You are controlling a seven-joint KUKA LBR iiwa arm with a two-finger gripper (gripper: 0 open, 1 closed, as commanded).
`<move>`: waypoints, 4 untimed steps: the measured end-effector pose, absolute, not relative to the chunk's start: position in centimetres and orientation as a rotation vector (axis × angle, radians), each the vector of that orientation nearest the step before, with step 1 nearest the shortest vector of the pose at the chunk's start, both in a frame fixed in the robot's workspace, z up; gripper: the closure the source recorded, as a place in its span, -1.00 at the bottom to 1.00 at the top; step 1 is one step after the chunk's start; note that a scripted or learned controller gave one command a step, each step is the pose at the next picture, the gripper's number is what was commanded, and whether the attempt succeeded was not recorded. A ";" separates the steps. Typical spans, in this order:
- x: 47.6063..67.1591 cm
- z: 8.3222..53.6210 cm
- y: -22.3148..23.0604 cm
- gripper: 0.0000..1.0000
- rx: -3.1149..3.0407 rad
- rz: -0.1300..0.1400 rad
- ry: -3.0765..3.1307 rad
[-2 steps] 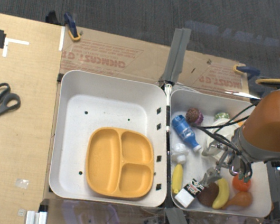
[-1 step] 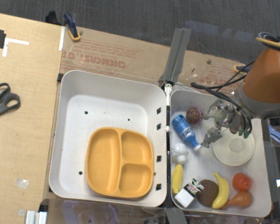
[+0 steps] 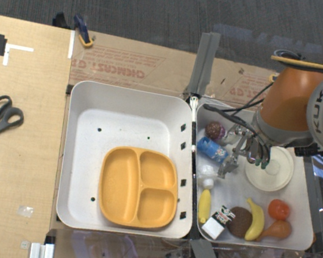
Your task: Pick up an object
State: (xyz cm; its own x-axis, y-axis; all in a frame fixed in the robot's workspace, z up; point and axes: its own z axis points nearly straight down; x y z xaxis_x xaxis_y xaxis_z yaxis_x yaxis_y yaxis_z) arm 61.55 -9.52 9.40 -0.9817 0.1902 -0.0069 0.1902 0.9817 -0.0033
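Camera view, near to far from the banana (image 3: 254, 219): we see it curved at the right bin's (image 3: 306, 200) front edge, firm, light, best pinched mid-body. Behind it hangs the gripper (image 3: 249, 153); whether it grips anything, we cannot tell.

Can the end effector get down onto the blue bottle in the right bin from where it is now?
Probably yes. The end effector hangs just right of the blue bottle, whose top is uncovered; the purple fruit lies close behind and could crowd a finger.
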 end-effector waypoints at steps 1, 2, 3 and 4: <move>62.1 17.4 -14.0 -1.00 0.416 -0.001 3.109; 65.3 9.4 -11.1 -1.00 0.373 0.000 3.114; 64.5 11.5 -17.0 -1.00 0.287 -0.002 3.120; 64.9 9.3 -11.7 -1.00 0.479 0.001 3.101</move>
State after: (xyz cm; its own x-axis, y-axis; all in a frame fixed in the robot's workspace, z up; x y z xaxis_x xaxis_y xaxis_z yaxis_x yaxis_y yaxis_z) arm 64.87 -11.68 9.30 -0.9535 0.3015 -0.0036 0.3015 0.9535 0.0010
